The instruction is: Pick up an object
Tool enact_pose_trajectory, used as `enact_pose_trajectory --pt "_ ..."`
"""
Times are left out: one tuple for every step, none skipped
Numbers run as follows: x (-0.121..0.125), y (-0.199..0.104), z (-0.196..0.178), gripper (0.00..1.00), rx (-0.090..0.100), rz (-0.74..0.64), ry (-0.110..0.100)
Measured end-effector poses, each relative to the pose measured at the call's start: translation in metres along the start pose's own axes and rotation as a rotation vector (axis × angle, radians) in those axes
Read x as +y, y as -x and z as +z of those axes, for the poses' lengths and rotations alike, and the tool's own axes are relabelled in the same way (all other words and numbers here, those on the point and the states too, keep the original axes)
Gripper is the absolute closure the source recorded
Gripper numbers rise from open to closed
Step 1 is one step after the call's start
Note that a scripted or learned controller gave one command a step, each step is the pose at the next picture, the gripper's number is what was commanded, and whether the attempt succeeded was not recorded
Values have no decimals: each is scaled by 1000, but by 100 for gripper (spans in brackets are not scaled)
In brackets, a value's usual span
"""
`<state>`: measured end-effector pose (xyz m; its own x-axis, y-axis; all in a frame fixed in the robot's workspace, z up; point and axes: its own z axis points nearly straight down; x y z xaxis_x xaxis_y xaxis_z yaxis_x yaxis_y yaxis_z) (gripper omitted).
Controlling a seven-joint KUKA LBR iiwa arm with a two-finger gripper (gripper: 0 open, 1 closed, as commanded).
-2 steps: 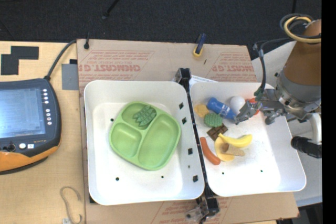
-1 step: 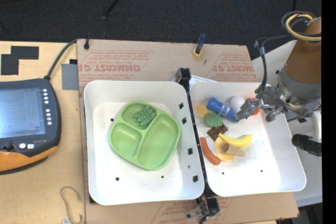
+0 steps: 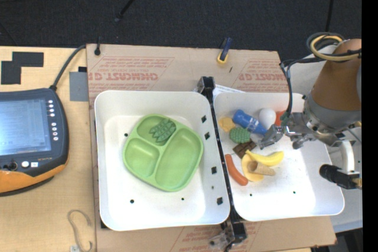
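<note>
**Gripper poised over the toy pile in the right bin**

Nearest the camera you see the front rim of the left bin (image 3: 153,222), which carries a green divided plate (image 3: 163,152); a small green leafy piece (image 3: 161,130) rests in the plate's 12 o'clock compartment. To the plate's 3 o'clock lies the right bin (image 3: 295,200), where the candidate objects crowd the near-divider half. Read the pile from its centre: a banana (image 3: 264,158) sits in the middle, a red sausage-shaped toy (image 3: 237,171) lies at its 8 o'clock, a dark green piece (image 3: 240,135) at 11 o'clock, a blue bottle (image 3: 248,121) and a white ball (image 3: 267,117) toward 12 o'clock. The gripper (image 3: 273,136) enters from 3 o'clock and hangs just beside the banana's upper edge, near the ball. You cannot tell from this angle whether the claw is spread or closed, and nothing is visibly caught in it.

To do this step well, choose an object with free flanks. The banana looks the best candidate, though pieces touch it below. Align the claw across its narrow width, descend vertically, and avoid dragging neighbours.
</note>
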<state>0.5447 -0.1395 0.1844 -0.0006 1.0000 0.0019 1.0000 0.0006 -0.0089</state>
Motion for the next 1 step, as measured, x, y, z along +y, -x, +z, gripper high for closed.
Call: enact_pose_trajectory --pt "1 -9 63 0 1 -1 -1"
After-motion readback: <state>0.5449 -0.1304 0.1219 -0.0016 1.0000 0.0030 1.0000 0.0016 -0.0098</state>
